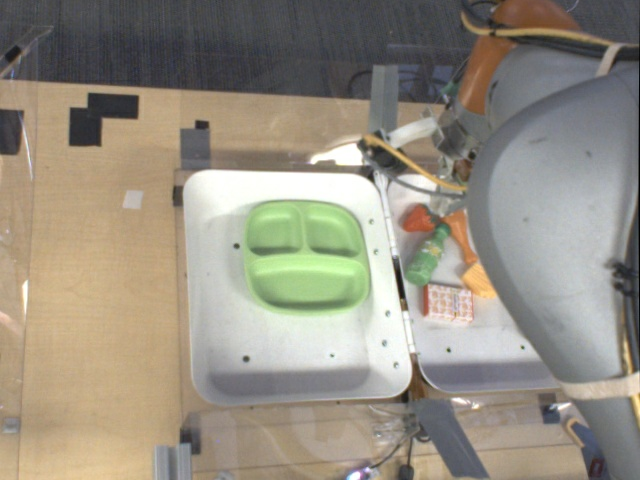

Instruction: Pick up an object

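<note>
Crowded items, green bottle (427,258), red piece (417,218), orange piece (462,238) and box (449,303), along the right bin's (470,360) left edge; end effector state cannot be told; a grasp risks snagging neighbours.

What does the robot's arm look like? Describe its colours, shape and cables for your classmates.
The arm is bulky, smooth and rounded, mostly light grey. Near its top sits an orange band. Dark and pale yellow cables run along its upper part, and a yellow cable loops by its wrist end, over the right bin.
</note>
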Motion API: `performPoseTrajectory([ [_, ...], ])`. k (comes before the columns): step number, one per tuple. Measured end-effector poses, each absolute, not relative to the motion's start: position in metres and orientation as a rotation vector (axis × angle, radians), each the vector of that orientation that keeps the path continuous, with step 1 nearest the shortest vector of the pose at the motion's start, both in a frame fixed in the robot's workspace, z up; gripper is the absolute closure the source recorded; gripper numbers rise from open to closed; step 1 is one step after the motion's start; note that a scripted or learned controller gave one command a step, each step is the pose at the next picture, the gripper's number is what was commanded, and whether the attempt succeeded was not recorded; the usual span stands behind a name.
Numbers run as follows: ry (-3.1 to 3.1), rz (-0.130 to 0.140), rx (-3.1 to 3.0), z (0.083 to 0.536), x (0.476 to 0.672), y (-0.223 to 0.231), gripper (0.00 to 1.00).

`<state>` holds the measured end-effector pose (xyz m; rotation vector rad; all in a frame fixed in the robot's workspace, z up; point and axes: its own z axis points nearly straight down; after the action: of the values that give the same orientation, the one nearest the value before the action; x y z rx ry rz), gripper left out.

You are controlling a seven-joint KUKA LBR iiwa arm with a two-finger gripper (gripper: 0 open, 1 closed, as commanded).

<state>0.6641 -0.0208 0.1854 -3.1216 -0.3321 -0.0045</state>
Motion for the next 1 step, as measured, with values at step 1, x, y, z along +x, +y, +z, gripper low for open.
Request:
performPoseTrajectory([
  [1,-0.354,-0.006,-3.118,0.2435,0.6591,0.0259,1.0],
])
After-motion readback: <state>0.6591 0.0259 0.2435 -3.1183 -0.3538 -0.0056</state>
